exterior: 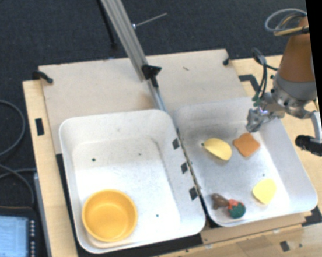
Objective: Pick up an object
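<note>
A: Left to right, what do you have?

B: In the left white plastic bin (85, 135) I see a round yellow bowl (109, 214) at its near-left corner. In the right white bin (291, 178) lie a pale yellow wedge (218, 148), an orange-brown block (246, 144), a brown-and-green toy (230, 205) and a yellow piece (264, 190).

A: And the gripper?

B: My gripper (256, 119) hangs just above the orange-brown block, holding nothing; I cannot tell its opening.
</note>
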Robot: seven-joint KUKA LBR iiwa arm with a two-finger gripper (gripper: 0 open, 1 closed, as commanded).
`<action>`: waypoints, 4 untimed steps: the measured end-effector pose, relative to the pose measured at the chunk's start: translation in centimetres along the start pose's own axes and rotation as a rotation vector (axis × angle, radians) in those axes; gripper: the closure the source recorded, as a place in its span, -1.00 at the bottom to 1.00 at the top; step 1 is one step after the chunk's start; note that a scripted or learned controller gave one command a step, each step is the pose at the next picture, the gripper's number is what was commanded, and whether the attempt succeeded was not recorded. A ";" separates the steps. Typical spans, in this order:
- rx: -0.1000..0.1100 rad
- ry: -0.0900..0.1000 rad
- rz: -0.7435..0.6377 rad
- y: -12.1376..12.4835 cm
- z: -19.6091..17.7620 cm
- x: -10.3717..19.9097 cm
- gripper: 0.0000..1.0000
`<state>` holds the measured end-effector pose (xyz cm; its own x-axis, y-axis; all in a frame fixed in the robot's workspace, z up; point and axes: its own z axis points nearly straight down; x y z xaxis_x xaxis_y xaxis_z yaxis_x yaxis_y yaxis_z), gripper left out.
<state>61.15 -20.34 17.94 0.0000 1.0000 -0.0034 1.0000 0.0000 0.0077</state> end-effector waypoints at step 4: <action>0.006 0.005 -0.007 -3.2 -8.2 8.5 1.00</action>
<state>57.93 -11.78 26.12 -0.0068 1.0000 0.0012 1.0000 0.0068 0.0020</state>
